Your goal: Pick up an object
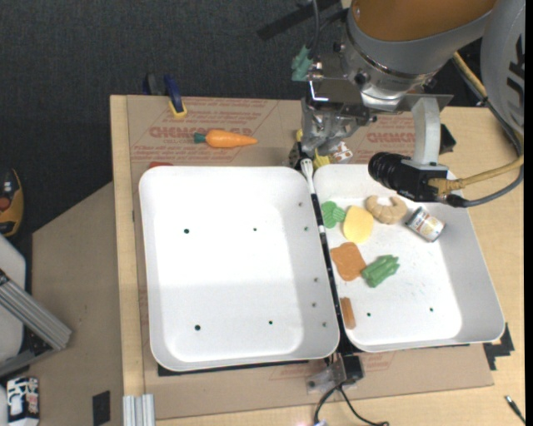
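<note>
Nearest the lens, at the front edge of the bench [250, 399], a tangle of black cable and a small connector [337, 378] sits just below the seam where the two bins meet. Up at the far end of that seam the end effector [321, 137] hangs over the back rims of the bins, a cluster of grey metal and wiring under the arm's orange band [416, 21]; from where I stand I cannot tell how its fingers are set, and nothing shows between them.

Just right of it a black cylindrical unit [400, 175] juts over the back of the right-hand white bin [466, 308]. The pickable things all lie in that bin's back-left part: a beige knobbly ginger-like piece [385, 208] touching a pale yellow rounded piece [359, 225], a small silver-and-white jar on its side [425, 225] just right of the ginger piece, a green leafy piece [332, 214] against the left wall, an orange-brown flat slab [349, 260] below the yellow one, and a darker green ridged vegetable piece [380, 270] just beside the slab. A thin brown stick [347, 313] lies nearer the front, along the left wall.

Beside it is the left-hand white bin [166, 250], its floor marked with a few dark dots. Behind that bin, on the printed cardboard sheet [208, 116], rests an orange toy carrot with a green top [226, 139], and a blue-and-yellow clamp [175, 96] grips the sheet's back edge.
</note>
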You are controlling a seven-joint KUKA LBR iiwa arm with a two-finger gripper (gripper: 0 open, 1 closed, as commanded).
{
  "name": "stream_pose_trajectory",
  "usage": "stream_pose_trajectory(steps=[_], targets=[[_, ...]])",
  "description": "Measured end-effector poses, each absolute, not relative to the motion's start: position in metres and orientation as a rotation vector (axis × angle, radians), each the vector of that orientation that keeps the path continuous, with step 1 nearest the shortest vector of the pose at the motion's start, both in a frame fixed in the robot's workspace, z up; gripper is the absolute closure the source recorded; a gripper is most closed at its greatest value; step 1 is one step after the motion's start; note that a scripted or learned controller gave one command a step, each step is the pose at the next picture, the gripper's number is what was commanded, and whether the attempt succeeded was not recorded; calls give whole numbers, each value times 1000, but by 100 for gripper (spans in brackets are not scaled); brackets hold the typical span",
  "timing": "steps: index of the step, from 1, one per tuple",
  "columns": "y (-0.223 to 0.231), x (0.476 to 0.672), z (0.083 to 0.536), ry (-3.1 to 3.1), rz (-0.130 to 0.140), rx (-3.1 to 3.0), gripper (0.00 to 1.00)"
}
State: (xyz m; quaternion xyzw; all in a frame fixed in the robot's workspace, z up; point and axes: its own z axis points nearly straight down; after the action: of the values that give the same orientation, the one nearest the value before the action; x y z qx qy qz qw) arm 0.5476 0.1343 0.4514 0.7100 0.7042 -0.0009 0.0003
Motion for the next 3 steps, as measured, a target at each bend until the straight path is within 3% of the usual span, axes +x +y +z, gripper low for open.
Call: stream_pose_trajectory(steps=[1,2,3], targets=[[166,488,542,2226,20,2212,100],[164,490,535,2223,1,2220,0],[165,490,546,2222,7,2217,100]])
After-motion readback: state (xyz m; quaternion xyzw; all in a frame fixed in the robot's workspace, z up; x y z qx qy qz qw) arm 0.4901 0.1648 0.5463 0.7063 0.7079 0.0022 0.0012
